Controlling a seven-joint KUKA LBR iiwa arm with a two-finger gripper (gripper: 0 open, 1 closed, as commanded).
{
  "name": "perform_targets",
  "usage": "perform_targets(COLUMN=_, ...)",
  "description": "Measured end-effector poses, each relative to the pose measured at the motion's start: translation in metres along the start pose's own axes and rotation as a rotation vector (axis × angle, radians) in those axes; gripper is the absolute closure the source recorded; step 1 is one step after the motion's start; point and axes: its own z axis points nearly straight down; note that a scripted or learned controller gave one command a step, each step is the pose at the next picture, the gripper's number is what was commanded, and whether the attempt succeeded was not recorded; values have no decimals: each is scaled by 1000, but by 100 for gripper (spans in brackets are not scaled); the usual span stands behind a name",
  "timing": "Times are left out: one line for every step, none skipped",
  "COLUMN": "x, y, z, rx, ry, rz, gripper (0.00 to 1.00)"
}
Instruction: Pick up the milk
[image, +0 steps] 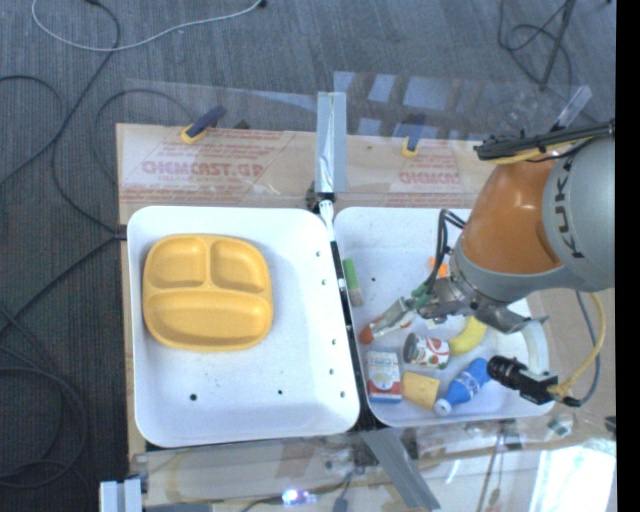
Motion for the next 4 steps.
perform_targets(x=-76, y=-24, z=59, rx=1, ry=-1, rz=-232, gripper=0)
perform_targets(x=-51, y=45, z=56, rx=0, ry=-1, rz=30, gripper=0)
perform_targets(x=-81, y=-38, z=-11, rx=-1, ry=-2, rz=-239, gripper=0)
perform_targets(x=-39, y=-24, z=82, rx=-17, ry=-10, rz=-261, gripper=0)
